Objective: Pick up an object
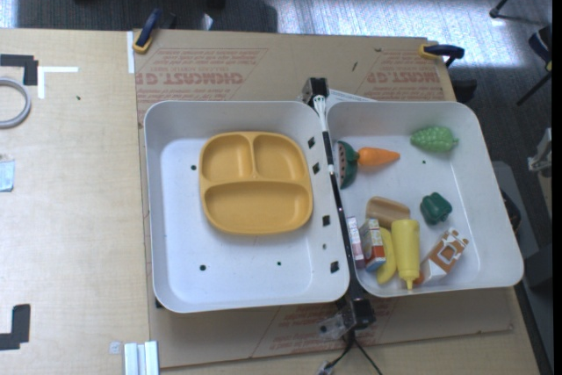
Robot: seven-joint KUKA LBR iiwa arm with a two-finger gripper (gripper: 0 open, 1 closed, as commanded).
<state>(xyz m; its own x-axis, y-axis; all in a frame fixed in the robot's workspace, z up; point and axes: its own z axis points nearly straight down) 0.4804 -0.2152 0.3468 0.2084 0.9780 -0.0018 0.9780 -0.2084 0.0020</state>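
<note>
Two white bins sit side by side on the tabletop (70, 215), and whether the pincer is wide, narrow or holding anything cannot be told from this view. The arm reaches in from the right, so the right bin (481, 155) is the nearer one to the pincer's approach, and every small graspable thing lies there.

On that bin's near side are a green leafy vegetable (434, 138), lying apart in the corner, and a dark green pepper (435, 207), also with free floor around it. Judged from the spacing, these two look like the easiest picks, since nothing crowds them.

Farther in, a carrot (378, 157) touches a watermelon slice (344, 164) that rests against the dividing wall. That leaves little room on the wall side.

The lower corner holds a tight cluster: a yellow bottle (406, 248), a banana (385, 270), a small red-and-white carton (373, 246), an orange-and-white box (446, 253) and a brown bread piece (388, 209). They touch or overlap, so a grasp there would likely nudge neighbours.

Farthest away, the left bin (176, 268) carries a yellow divided plate (256, 182), flat and broad, probably a poor candidate.
</note>
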